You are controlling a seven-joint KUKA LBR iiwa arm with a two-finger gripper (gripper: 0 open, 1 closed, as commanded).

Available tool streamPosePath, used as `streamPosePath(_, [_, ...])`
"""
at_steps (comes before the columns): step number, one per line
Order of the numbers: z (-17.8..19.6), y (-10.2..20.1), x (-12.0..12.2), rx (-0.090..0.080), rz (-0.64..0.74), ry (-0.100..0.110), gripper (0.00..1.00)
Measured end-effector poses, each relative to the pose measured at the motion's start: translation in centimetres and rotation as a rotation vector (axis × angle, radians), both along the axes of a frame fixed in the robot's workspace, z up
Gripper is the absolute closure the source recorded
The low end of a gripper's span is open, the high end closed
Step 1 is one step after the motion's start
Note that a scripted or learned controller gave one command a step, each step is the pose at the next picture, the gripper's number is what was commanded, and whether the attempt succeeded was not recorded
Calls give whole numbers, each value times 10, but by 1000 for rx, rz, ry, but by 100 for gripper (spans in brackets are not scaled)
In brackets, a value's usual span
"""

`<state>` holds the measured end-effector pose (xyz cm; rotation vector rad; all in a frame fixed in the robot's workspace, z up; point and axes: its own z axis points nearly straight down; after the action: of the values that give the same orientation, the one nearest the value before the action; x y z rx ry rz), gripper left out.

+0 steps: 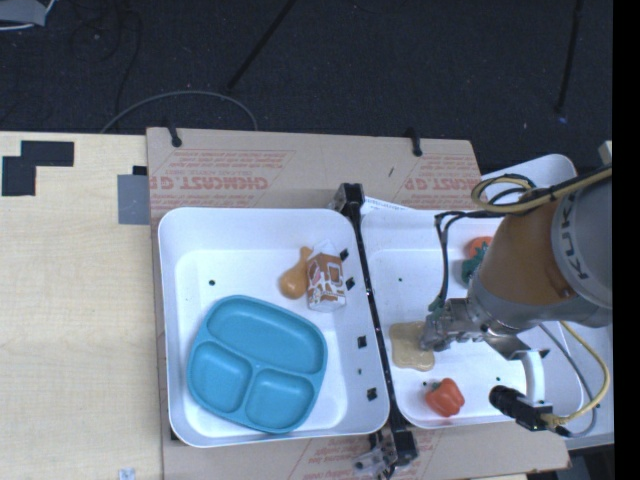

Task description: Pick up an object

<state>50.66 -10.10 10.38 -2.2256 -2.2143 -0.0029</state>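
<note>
Although plainly low inside the right-hand shallow white bin (405, 253), cannot be read as open or closed: dark two-finger gripper (440, 330), masked from above by its own wrist. Set at the right edge of a pale beige, flat, rounded piece (408, 348) lying on the bin floor near the divider; touching or hovering just over it, cannot tell which. No visible hold on anything.

Judged as the likely target, that beige piece: probably light, thin and perhaps soft, so prone to slide or fold rather than lift. Best taken across its narrow width at a raised edge, pressing well down first; risks skating off otherwise.

Just beside it, toward the near wall, a small red-orange rounded lump (446, 396): chunkier, likely stiffer and easier to pinch across its middle. Farther back, partly hidden by the arm, an orange item with a touch of green (477, 250).

Well apart, in the left-hand white bin (190, 268): a blue three-compartment plastic plate (258, 363), a tan-orange toy figure (295, 278) and a small white-and-brown printed packet (326, 280) touching it.
</note>
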Motion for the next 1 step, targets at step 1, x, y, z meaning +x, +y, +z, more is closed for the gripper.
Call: streamPosePath(1, [56, 1, -6, -1, 5, 5, 100])
